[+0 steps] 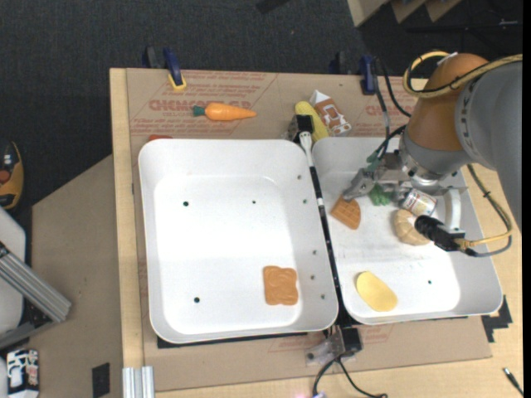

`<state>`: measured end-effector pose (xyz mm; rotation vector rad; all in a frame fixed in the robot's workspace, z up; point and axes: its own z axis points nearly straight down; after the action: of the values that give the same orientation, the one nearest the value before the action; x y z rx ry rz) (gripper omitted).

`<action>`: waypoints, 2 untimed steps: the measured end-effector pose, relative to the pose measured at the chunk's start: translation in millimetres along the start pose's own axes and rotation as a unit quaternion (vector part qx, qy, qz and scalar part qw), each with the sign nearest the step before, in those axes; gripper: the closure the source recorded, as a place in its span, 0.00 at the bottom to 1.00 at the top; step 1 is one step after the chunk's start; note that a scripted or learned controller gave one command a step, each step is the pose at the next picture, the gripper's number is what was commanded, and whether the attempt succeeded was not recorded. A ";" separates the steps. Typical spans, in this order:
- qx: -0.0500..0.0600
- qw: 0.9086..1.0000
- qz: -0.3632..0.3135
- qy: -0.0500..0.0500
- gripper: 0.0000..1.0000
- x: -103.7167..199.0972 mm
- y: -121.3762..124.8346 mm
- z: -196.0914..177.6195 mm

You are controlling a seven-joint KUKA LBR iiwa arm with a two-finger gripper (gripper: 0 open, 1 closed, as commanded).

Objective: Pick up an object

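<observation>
Two white bins sit side by side on a cardboard-topped bench [133, 305]. The left bin [166, 181] fills the middle of the frame; the right bin [473, 293] sits at right centre, touching it along a shared edge.

The arm [473, 98] comes in from the upper right, grey with an orange band, wrist angled down over the right bin. The gripper [365, 185] is low over that bin's upper-left part, pointing left. Can't tell how the hand is set; the wrist body and cables clutter it. A small green object [380, 196] lies right at the gripper, but whether it is pinched can't be made out.

In the right bin: an orange-brown wedge piece [348, 214] just below-left of the gripper, near the shared edge; a tan bread-like lump [408, 226] below the wrist, partly covered by a black cable end; a flat yellow oval [376, 291] toward the bin's lower left, well apart from the gripper.

In the left bin: a square orange waffle-like piece [280, 285] at lower right.

On the bench above the bins: a toy carrot [226, 112] at upper centre-left; a yellow banana-like toy [309, 114] and a small brown-and-white carton [332, 114] just beside it, near the bins' top junction. Blue clamps [172, 65] hold the board's far edge.
</observation>
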<state>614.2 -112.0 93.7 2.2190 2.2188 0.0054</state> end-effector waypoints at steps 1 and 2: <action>-0.002 1.000 0.000 0.001 0.00 -25.5 28.1 4.3; -0.010 1.000 -0.001 -0.001 1.00 -24.5 31.6 -10.9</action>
<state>645.7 -136.6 104.8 2.2053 2.2099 0.0247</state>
